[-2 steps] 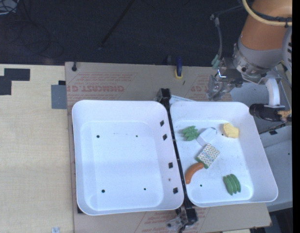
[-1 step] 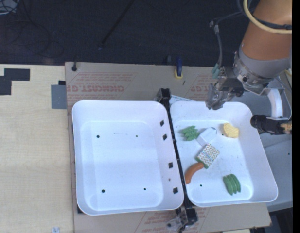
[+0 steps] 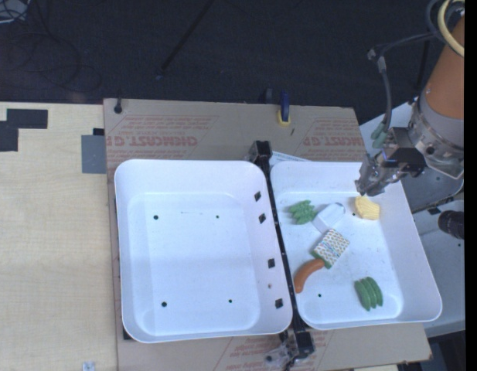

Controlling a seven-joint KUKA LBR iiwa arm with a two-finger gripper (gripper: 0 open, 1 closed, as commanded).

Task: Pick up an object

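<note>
The right bin (image 3: 412, 284) holds several small things. A yellow lump (image 3: 367, 208) lies near its far right side. My gripper (image 3: 367, 185) hangs just above and to the left of that yellow lump, nothing visible between its fingers. A green leafy piece (image 3: 302, 212) sits left of centre, with a white block (image 3: 328, 217) beside it. A speckled white-and-yellow packet (image 3: 332, 247) rests in the middle, an orange carrot (image 3: 306, 273) lies below it, and a green pod (image 3: 369, 293) lies near the front.
The left bin (image 3: 137, 207) stands beside the right one, split from it by a black divider with clips (image 3: 270, 230). Both rest on a cardboard sheet (image 3: 192, 134) on the pale bench. The arm's orange band (image 3: 451, 76) rises at the right edge.
</note>
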